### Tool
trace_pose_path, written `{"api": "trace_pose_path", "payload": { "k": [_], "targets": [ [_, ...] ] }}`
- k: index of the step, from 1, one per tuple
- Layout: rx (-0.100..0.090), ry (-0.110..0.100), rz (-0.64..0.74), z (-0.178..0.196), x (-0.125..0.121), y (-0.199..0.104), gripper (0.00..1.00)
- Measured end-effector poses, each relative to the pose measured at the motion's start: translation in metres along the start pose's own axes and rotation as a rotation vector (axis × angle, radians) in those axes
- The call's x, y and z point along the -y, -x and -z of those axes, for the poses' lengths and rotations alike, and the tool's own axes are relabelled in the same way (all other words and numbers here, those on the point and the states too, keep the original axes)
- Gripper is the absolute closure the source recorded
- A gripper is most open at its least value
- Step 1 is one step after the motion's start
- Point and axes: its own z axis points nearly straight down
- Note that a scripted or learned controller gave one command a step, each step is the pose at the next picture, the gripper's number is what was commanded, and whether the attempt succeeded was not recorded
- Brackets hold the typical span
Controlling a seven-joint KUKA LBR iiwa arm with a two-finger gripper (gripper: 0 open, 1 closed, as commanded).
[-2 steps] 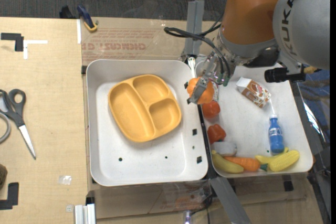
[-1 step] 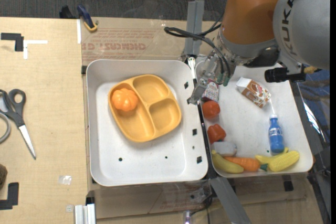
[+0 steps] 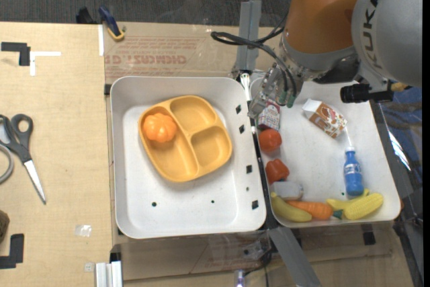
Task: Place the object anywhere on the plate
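A yellow three-part plate lies in the left bin. An orange fruit rests in the plate's left compartment. My gripper hangs over the far left corner of the right bin, just right of the wall between the bins. A small red and white packet sits directly below it, and whether it is touched or held is hidden. A red tomato lies just in front of the packet.
The right bin also holds a white and brown carton, a blue bottle, a second red fruit, a grey item, a banana, a carrot and a yellow corn cob. Scissors lie on the bench at left.
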Motion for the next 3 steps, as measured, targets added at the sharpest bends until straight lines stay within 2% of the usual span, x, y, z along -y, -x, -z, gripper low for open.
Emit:
{"api": "trace_pose_path", "payload": {
  "k": [1, 2, 3],
  "targets": [
    [0.000, 0.000, 0.000, -0.0001, 0.0000, 0.0000, 0.00],
    [-0.001, -0.001, 0.002, 0.0066, -0.0005, 0.0010, 1.00],
    [-0.001, -0.001, 0.002, 0.0066, -0.0005, 0.0010, 0.00]
  ]
}}
